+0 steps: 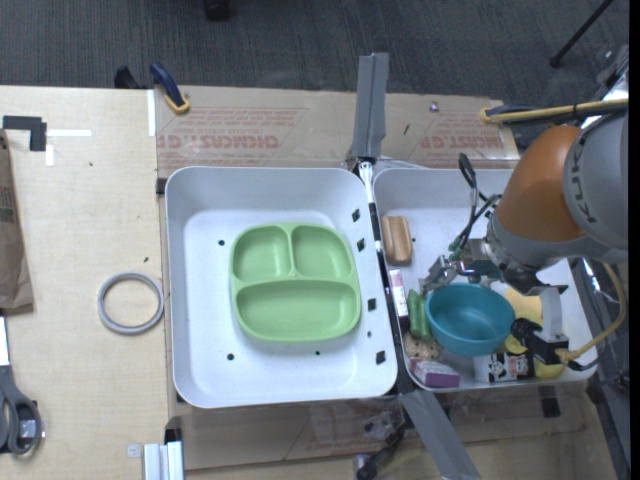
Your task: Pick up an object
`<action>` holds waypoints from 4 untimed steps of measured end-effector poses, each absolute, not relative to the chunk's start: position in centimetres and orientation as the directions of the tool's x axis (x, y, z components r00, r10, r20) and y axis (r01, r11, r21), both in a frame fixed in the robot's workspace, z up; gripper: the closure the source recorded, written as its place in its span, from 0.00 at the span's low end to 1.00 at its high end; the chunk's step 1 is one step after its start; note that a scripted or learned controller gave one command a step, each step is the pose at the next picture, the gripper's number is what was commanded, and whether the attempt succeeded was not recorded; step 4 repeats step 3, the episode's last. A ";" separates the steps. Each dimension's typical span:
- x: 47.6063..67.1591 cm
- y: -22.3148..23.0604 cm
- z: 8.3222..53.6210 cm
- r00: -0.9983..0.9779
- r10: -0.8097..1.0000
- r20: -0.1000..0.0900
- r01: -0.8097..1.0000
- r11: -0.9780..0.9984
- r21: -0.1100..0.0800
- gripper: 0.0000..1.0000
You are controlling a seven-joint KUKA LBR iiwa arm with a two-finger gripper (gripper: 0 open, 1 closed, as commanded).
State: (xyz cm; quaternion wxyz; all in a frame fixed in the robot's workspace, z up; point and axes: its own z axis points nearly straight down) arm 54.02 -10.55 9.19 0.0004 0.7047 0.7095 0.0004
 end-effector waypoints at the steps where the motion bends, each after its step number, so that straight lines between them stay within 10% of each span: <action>1: 54.1 -10.7 10.1 -0.002 1.000 -0.001 1.000 0.002 0.002 1.00; 2: 54.0 -10.7 10.1 -0.002 1.000 -0.001 1.000 0.002 0.001 0.00; 4: 50.9 -9.7 9.4 -0.054 0.999 -0.001 0.999 0.054 0.005 0.00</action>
